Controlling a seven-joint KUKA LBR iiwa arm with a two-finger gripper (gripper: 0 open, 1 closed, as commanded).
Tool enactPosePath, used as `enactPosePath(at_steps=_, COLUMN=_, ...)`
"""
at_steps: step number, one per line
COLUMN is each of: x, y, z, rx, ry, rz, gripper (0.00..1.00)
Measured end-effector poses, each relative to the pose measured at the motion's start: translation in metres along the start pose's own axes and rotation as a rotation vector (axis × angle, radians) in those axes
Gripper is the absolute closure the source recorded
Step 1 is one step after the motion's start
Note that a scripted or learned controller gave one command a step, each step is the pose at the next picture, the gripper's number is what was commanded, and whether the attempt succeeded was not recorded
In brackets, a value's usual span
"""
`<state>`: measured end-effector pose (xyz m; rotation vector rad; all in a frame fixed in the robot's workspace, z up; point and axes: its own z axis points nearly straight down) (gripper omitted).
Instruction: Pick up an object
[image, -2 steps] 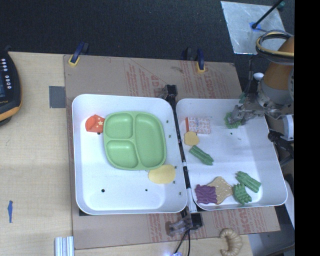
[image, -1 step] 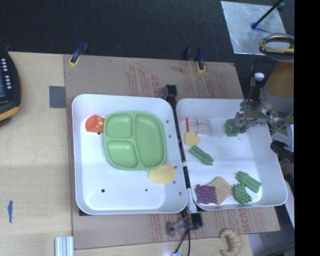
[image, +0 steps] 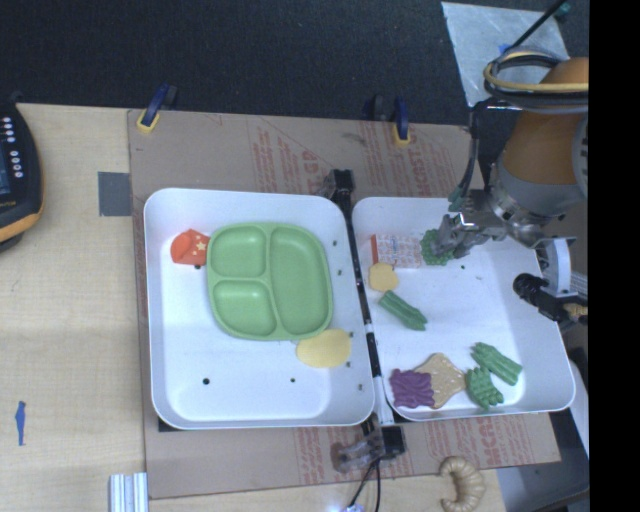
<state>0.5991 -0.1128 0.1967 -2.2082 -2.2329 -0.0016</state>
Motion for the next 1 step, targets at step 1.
enactPosePath(at_steps=1, x=0.0514, y=-0.0216, z=0.0001, rx=0.007, ry=0.001, rz=0.001, gripper=1.00)
